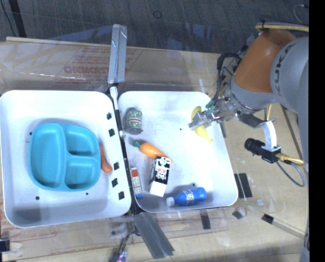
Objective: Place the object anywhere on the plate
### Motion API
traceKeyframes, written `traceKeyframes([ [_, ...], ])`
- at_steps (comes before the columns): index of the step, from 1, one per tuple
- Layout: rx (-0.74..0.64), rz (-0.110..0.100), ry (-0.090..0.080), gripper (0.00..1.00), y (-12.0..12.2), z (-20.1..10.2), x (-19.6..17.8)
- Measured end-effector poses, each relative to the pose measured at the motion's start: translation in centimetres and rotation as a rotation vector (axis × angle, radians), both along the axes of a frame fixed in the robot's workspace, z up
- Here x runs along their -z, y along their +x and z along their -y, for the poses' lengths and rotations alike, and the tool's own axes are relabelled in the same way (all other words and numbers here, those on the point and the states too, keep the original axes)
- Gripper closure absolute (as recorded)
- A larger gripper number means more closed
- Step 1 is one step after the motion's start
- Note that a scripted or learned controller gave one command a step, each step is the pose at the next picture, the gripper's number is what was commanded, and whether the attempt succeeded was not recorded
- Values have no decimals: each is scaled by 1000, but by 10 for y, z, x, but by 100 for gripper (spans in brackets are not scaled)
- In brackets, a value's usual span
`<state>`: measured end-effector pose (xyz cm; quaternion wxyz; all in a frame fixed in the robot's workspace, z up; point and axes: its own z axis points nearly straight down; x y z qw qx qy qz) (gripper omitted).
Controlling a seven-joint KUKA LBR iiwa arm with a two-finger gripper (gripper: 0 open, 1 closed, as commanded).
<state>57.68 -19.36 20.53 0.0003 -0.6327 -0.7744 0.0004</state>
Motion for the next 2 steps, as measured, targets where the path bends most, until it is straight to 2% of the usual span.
traceKeyframes([
  [1, 84, -2, 0, 100, 56, -57, -8],
  [2, 152, -5, 0, 100, 2, -123, 15],
])
